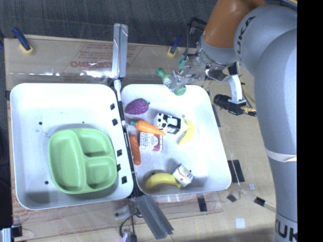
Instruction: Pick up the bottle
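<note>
Because the task names the bottle (164, 76), the arm (262, 59) reaches to the far rim of the right bin (214, 135), and its gripper (181, 78) hangs just over that rim, right at the small green bottle. The bottle sits at the bin's far edge with one green end pointing away from the bin's middle and a paler round end toward it; it looks raised or propped on the rim rather than lying flat on the floor, though the slanted view does not settle this. Metal parts and cables of the gripper cross the bottle's middle, so I cannot tell whether the pincer is released, clenched, or has the bottle in its grasp, nor whether the two are touching. The other things lie loose on the bin's floor, apparently scattered as clutter: a purple fruit (137, 106) near the far left corner, a carrot (148, 127) and a black-and-white toy (167, 122) near the middle, a packet (150, 141) just nearer than the carrot, a banana (161, 180) and a small can (182, 175) at the near wall. All of them are well apart from the bottle, so they should not hinder a lift. The upper arm is cut off at the frame's edge, and the bottle's label and exact outline are too small to make out.
</note>
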`<state>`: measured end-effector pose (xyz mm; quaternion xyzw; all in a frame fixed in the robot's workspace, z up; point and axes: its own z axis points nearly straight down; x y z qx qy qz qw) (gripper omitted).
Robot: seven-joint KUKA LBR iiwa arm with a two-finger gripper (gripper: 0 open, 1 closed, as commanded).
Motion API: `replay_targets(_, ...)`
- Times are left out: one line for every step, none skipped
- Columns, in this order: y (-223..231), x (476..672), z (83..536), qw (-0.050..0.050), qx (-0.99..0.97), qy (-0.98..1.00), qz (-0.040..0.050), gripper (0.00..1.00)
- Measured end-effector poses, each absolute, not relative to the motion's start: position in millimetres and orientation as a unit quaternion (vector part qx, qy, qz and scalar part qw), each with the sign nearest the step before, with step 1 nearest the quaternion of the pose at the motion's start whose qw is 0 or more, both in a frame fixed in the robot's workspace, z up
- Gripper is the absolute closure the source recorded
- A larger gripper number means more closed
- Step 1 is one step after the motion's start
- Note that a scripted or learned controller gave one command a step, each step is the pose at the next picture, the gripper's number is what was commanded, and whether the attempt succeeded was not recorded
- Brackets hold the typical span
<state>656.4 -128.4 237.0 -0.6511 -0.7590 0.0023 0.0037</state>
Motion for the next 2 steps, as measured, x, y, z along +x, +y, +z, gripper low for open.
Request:
replay_targets(-72.6,656.0,224.3,0.004,-0.703,-0.711,0.0032,1.00)
replay_targets(-71.7,655.9,231.1,0.006,-0.701,-0.713,0.0055,1.00)
